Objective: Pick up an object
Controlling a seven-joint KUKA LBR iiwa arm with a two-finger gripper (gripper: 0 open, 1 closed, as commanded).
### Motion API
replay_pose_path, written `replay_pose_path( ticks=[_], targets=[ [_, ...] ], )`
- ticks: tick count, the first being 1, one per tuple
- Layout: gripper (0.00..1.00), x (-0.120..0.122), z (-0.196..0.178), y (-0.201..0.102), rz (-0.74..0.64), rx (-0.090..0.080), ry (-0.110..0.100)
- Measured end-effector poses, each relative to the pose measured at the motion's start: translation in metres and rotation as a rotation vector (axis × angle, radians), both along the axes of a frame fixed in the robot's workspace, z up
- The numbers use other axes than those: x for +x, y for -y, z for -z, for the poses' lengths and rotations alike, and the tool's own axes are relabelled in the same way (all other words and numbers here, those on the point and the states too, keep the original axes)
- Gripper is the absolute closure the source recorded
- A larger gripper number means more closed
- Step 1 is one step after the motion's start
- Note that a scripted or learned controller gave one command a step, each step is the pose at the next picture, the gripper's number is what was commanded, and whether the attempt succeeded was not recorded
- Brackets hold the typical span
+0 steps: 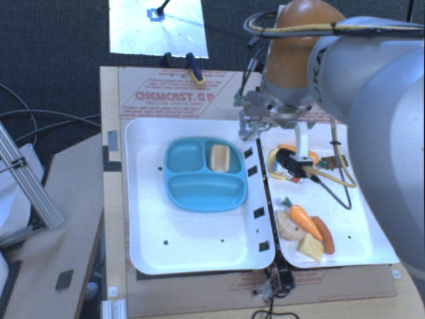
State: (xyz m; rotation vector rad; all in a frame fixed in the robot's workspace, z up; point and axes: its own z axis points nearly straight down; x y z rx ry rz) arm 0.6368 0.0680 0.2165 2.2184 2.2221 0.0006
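Tool (247, 130) state unclear; one blue plate (199, 191), one bread piece (220, 157), two white bins (199, 251).

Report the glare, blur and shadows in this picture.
Camera view: the shiny sheet at top glares nearly white; the arm, close to the lens, looks soft and oversized; the left bin is evenly lit with faint shadow under the blue plate; the food pieces in the right bin are small and slightly blurred.

Grey arm (372, 111) reaches in, tool (251, 126) pointing down
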Motion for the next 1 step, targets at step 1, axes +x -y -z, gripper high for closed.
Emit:
replay_pose_path(
  ticks=[1],
  targets=[
    [1.00, 0.0057, -0.0190, -0.0017, -0.004, 0.002, 0.002]
  ],
)
